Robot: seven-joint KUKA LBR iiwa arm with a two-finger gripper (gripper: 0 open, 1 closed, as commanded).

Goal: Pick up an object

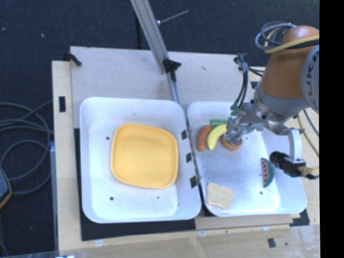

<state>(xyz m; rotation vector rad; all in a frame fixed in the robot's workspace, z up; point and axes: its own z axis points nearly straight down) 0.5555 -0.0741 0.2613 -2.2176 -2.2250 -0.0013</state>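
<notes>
My gripper (233,136) reaches down into the right bin (242,198) near its far side, directly over a small orange-brown round item (233,144). A yellow banana (215,137) lies just left of it, with a green piece (217,123) behind and an orange-red sausage-like item (202,138) further left. A slice of bread (219,195) rests at the bin's near left. A watermelon slice (267,172) lies toward the right side.
The left bin (97,198) holds a yellow square plate (144,156). A metal pole (153,34) slants up from between the bins at the back. Cables (21,138) lie on the floor to the left. A black fitting (285,163) on the arm hangs over the right bin.
</notes>
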